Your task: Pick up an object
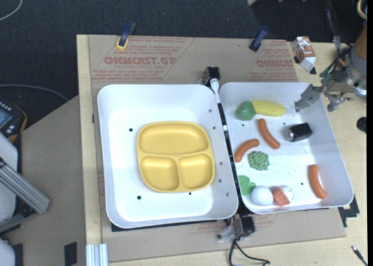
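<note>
The gripper (319, 97) hangs at the far right corner of the right bin (333, 142), just over its rim. How wide its fingers stand cannot be told from this slant, and nothing can be seen held in it.

No object is named, so the nearest free-lying one is the sensible target. That is the black cylinder (298, 132), lying on its side just near of the gripper with bare floor around it. To do this well, I judge the arm should centre above the cylinder, turn the fingers across its short width, come straight down and close only once low enough to straddle it. The yellow corn (268, 108) to the left is another fair choice, though it touches the green pepper (245, 110), which could be nudged.

Counting the right bin: three sausages, one (268, 133) by the middle, one (245, 149) at the left wall, one (317, 181) at the near right; one broccoli piece (258, 160); one green leafy piece (245, 184); one white egg (261, 195); one small orange-and-white item (282, 195) touching the egg.

The left bin (116, 142) holds one yellow divided plate (175, 156) with three compartments.
</note>
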Robot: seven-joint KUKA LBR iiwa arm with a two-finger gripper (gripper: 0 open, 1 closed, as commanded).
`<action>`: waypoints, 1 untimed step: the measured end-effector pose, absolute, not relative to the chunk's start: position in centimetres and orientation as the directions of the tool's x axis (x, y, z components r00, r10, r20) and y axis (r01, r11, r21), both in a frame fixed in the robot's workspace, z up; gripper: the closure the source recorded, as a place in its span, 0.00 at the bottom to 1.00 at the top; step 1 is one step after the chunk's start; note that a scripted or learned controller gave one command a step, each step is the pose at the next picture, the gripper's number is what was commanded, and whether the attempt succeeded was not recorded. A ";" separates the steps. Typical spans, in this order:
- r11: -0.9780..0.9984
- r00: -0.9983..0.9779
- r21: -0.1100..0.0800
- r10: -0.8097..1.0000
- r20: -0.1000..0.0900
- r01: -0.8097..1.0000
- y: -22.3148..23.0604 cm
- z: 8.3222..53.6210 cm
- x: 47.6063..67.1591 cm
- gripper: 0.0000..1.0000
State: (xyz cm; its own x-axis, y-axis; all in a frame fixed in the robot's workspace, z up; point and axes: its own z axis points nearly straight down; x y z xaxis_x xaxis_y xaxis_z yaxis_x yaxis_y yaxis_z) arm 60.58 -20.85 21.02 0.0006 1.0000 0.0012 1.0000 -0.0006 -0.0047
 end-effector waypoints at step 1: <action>0.000 0.000 -0.008 1.000 0.003 1.000 -20.9 14.6 60.7 0.00</action>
State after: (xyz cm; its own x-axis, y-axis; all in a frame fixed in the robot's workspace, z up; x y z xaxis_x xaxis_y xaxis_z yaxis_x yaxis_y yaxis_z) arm 60.73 -20.86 14.63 -0.0001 1.0000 0.0025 1.0000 0.0001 -0.0078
